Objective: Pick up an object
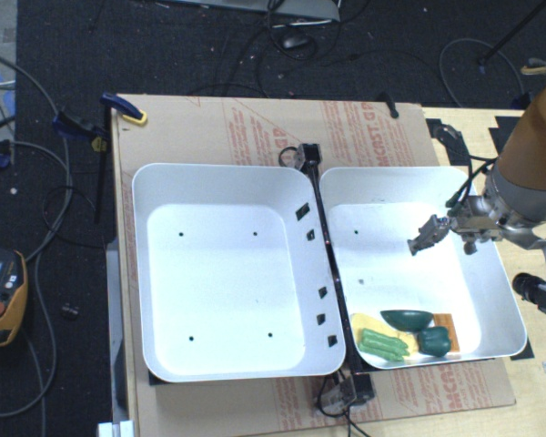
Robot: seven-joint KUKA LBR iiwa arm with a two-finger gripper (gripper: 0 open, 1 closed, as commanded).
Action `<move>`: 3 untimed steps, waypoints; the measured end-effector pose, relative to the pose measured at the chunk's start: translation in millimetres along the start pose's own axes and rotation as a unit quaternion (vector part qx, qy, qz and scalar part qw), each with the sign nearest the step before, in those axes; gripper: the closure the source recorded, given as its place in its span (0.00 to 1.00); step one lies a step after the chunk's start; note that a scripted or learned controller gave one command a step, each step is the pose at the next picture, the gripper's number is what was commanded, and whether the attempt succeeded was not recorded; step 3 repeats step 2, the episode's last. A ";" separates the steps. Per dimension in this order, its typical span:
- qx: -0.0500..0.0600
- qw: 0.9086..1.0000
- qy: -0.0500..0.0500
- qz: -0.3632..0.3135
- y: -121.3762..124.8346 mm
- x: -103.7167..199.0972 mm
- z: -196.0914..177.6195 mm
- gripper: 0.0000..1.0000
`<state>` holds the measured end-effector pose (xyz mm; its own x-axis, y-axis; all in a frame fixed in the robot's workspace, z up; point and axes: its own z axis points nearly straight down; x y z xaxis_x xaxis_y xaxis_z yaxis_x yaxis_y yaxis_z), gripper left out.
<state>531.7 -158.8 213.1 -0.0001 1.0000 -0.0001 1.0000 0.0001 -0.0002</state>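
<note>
In the right bin's (491, 271) near corner, a dark green piece (407, 319), a light green piece (383, 344), a teal one (434, 340) and an orange one (446, 321) lie clustered, well below the gripper (427, 237). The cardboard's red lettering is too blurred to read. The gripper hangs above the bin floor, apparently holding nothing; its opening cannot be told.

- The cardboard sheet (364, 127) on the bench carries red printed lettering at its far edge, right of middle; it looks mirrored or upside down and cannot be read.
- More red print runs slantwise on it, far of the left bin (223, 262); not readable.
- Red letters at its near right edge, by the right bin (419, 271), are too small to read.
</note>
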 end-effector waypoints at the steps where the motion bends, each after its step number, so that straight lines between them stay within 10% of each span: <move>1: 0.003 1.000 0.001 0.000 -35.4 24.9 127.9 0.00; 2: -0.005 1.000 0.001 -0.004 -33.3 97.6 20.5 0.00; 3: -0.005 1.000 0.001 -0.004 -33.3 97.6 20.5 0.00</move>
